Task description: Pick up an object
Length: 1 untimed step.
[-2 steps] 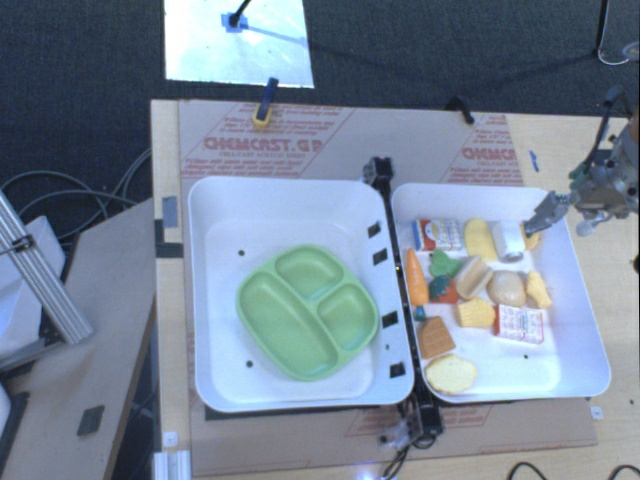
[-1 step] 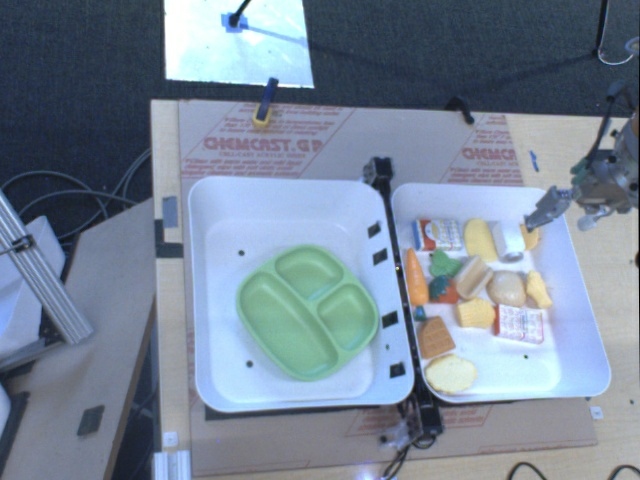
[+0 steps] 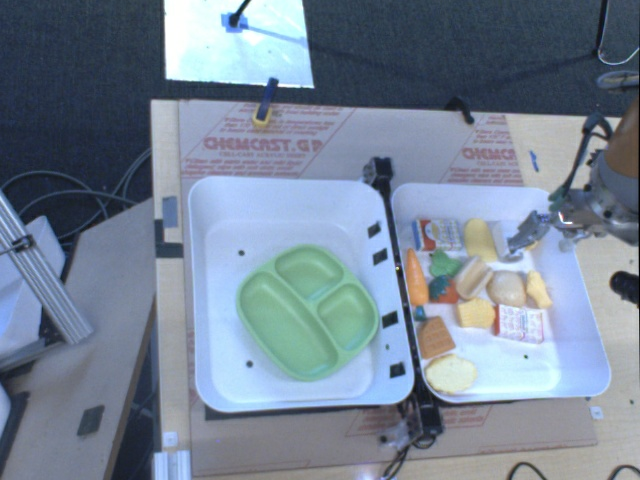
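The right bin (image 3: 585, 368) holds several toy foods: an orange carrot (image 3: 416, 276), a green vegetable (image 3: 443, 264), a red and white carton (image 3: 438, 234), a yellow piece (image 3: 480, 238), a bread roll (image 3: 472, 276), a pale round piece (image 3: 507, 288), a cheese wedge (image 3: 477, 314), a red and white packet (image 3: 520, 323), a brown cracker (image 3: 435, 336) and a round bun (image 3: 451, 373). My gripper (image 3: 522, 236) reaches in from the right, low over the bin's back right part, just right of the yellow piece and above the pale round piece. Nothing shows held in it.
The left bin (image 3: 220, 228) holds a light green divided plate (image 3: 308, 311). A black divider with clips (image 3: 385, 258) runs between the bins. The right bin's front right floor (image 3: 545, 363) is bare. Cables lie off the bench at left and right.
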Available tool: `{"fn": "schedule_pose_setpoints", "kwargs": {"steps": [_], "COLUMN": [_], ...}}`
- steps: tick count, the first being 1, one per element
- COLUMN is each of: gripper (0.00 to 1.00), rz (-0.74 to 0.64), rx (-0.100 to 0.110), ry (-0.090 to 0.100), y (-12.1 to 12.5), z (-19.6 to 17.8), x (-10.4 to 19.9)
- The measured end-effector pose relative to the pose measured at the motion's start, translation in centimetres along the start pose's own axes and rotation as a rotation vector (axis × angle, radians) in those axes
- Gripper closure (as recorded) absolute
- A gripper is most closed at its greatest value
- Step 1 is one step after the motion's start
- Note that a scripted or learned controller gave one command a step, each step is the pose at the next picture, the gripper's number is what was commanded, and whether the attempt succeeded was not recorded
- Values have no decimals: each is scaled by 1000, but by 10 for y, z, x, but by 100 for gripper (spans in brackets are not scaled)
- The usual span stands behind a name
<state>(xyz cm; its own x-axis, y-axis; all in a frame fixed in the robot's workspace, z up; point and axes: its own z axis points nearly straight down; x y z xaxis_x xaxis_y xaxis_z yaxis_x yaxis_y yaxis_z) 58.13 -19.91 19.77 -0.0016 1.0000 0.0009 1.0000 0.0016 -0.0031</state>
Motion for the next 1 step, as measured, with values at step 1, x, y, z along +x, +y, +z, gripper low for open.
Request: {"fn": "schedule_pose_setpoints", "kwargs": {"steps": [1], "gripper": [0], "rz": [-1], "rx": [-1], "ry": [0], "y": [3], "z": [42], "x": [4]}}
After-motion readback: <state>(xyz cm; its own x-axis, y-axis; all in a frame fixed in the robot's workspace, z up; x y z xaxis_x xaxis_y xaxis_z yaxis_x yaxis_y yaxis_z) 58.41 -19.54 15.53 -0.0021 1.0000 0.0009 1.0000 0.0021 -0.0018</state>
